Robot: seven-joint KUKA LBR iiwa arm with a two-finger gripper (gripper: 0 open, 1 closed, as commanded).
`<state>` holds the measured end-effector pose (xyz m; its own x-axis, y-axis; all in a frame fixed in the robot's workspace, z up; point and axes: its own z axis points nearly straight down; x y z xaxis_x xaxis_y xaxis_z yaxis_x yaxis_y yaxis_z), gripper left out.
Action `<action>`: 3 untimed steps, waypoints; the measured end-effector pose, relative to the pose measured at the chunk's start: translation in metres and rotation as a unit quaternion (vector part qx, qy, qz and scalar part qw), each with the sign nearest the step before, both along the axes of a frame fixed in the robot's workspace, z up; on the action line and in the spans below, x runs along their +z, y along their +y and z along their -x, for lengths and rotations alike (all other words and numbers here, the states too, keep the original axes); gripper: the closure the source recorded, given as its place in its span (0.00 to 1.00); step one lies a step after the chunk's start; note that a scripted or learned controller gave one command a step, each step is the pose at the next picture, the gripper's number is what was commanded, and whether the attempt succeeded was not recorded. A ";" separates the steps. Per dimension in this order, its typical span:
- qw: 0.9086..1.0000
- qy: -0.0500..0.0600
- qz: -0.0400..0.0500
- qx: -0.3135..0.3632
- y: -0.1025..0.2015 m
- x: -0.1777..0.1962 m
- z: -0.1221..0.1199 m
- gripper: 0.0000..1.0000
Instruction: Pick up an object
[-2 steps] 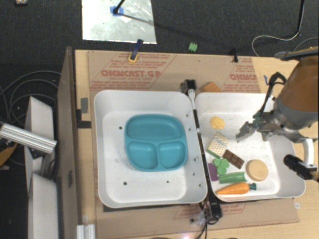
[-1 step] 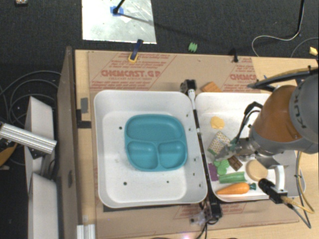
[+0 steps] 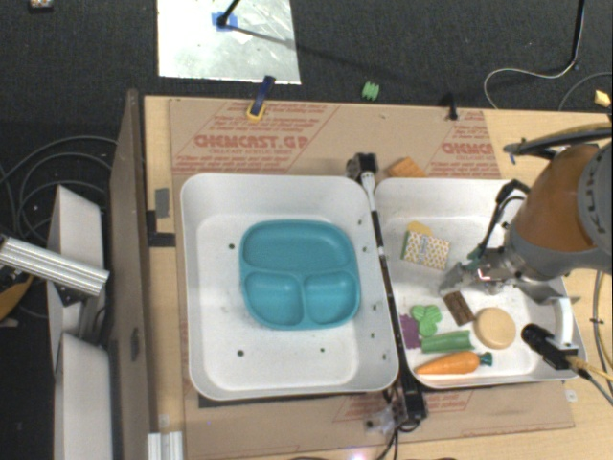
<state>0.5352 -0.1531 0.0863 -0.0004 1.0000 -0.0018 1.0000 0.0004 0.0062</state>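
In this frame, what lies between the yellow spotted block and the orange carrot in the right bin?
In the camera view, between the yellow spotted block and the carrot lie a green piece, a purple piece and a long green piece.

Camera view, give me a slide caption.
Gripper poised over toy food in the right bin; blue divided plate in the left bin.

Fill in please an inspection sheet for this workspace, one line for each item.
Surface: bench with cardboard lining bears two white bins; right bin.
Job's things: in right bin, carrot, green stick, purple piece, brown bar, tan round piece, speckled sponge.
Clutter: blue divided plate in left bin; orange piece outside.
Grippers: gripper low over right bin, grasp unclear.
Cables: black cable on floor.
Surroundings: dark carpet, silver sheet.
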 end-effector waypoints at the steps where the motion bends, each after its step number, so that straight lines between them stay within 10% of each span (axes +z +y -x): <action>1: 1.000 0.004 -0.002 0.002 0.028 -0.003 0.013 0.00; 2: 1.000 0.002 -0.001 0.002 0.026 0.009 0.011 1.00; 3: 1.000 -0.004 -0.002 0.007 0.133 0.104 -0.047 1.00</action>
